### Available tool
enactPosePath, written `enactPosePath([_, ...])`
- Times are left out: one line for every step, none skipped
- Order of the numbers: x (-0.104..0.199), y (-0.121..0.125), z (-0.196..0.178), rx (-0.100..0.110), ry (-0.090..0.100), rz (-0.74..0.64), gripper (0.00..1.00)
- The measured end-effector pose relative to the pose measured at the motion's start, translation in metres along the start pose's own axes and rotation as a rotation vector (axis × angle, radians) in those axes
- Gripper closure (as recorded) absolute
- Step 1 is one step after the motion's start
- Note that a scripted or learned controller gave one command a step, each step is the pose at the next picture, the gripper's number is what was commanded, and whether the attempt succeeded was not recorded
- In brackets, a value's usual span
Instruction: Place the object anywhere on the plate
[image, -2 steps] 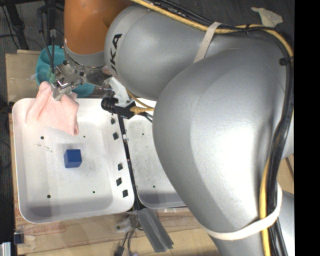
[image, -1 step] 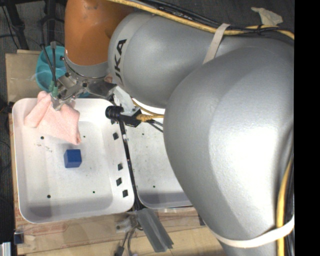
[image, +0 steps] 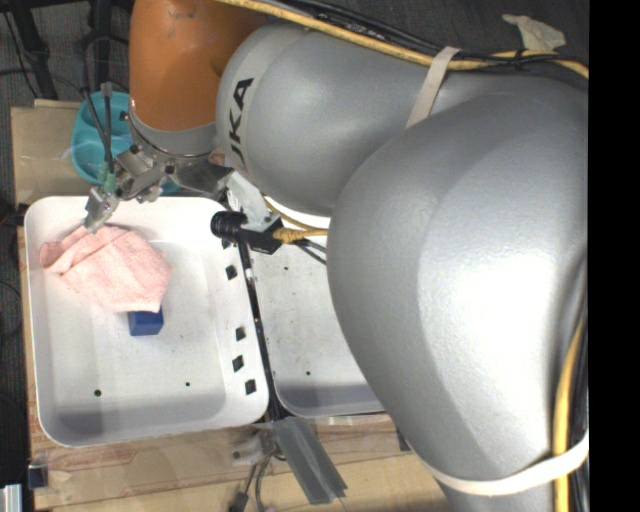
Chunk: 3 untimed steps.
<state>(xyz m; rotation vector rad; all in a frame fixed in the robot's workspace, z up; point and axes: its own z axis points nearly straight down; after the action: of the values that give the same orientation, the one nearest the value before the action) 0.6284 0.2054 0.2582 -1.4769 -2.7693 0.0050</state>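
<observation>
Tool (image: 98, 210) hung at the left bin's (image: 60, 420) far edge, tips touching the pink cloth (image: 110, 268); grip state could not be told. Blue block (image: 146, 322) lay below it, teal plate (image: 95, 135) just above.

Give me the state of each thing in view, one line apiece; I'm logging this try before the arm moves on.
pink cloth: crumpled, lying in the left bin's upper-left part.
blue block: resting on the bin floor, at the cloth's lower edge.
gripper: low over the cloth's upper-left corner; jaws too small to read.
teal plate: outside the bins at upper left, partly hidden by the arm.
left bin: holds cloth and block.
</observation>
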Motion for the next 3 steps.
enactPosePath([0.042, -0.054, 0.062, 0.002, 0.0, 0.389, 0.0])
enactPosePath([-0.017, -0.159, 0.122, 0.0, 0.0, 0.359, 0.0])
enactPosePath([0.093, -0.122, 0.154, -0.001, 0.0, 0.463, 0.0])
